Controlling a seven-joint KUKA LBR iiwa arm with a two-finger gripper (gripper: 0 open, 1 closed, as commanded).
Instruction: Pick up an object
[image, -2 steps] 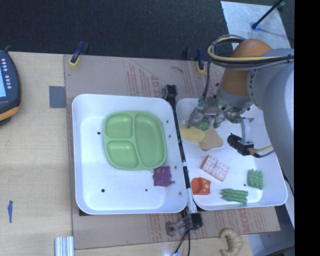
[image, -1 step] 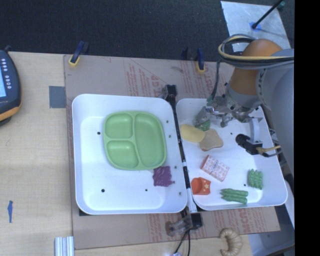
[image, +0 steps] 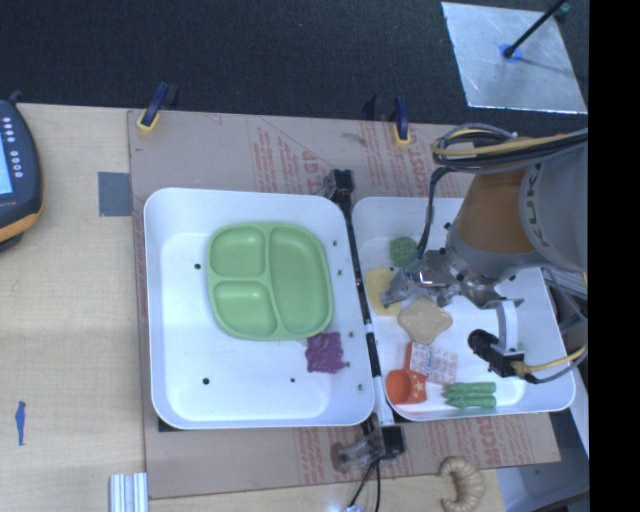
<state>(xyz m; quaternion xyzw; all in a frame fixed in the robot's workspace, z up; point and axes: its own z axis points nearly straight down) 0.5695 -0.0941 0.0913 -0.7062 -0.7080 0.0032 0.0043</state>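
My gripper (image: 405, 288) hangs low in the right bin (image: 555, 400), at the end of the grey arm with its orange band (image: 490, 215). It sits over a pale yellow piece (image: 377, 290), just above a beige bread-like piece (image: 424, 323). A small green item (image: 403, 249) lies just behind it. Toward the front of this bin lie a red-and-white packet (image: 433, 361), a red piece (image: 405, 386) and a green bean pod (image: 470, 394). The left bin (image: 180, 395) holds a green divided plate (image: 270, 280) and a purple lump (image: 325, 352).
The two bins meet at a dark divider (image: 357, 290). Black cabling (image: 495, 352) hangs from the arm over the right bin. Clamps (image: 152, 108) hold the cardboard base. A pendant (image: 15, 170) lies at the far left, and a tan curled object (image: 462, 484) is in front of the bins.
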